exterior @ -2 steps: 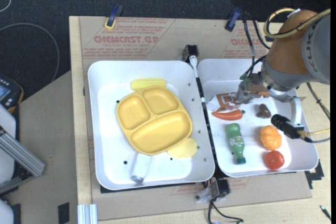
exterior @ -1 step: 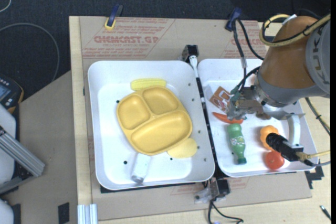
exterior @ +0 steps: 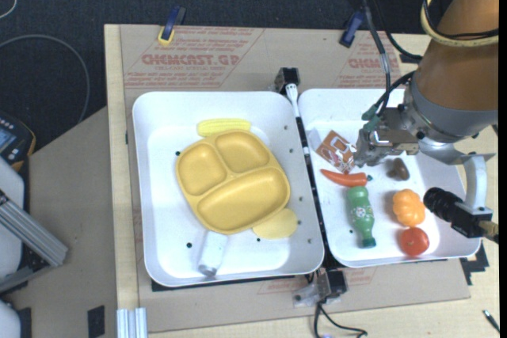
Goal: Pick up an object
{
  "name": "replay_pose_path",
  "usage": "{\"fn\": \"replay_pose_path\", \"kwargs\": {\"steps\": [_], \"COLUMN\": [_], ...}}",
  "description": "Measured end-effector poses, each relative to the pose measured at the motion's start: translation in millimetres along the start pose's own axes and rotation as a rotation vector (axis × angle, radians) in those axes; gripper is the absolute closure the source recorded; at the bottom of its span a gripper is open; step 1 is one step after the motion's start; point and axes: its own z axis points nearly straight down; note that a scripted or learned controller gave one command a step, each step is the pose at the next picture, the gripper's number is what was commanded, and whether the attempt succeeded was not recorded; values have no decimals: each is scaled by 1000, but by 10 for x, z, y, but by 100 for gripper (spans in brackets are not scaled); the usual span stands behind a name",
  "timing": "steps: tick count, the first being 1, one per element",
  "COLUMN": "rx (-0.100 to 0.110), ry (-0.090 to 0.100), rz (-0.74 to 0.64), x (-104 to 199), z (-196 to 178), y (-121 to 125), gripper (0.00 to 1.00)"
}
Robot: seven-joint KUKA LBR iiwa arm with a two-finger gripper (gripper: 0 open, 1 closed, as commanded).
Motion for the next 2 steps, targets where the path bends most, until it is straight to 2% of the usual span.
{"fn": "replay_pose_path", "kwargs": {"steps": [1,2], "rx": [6,3], "ry": [-1,1], "rz": [2,1], "x": [317,729], "z": [-455,-1193], "y": [5,18], "gripper": [100,100]}}
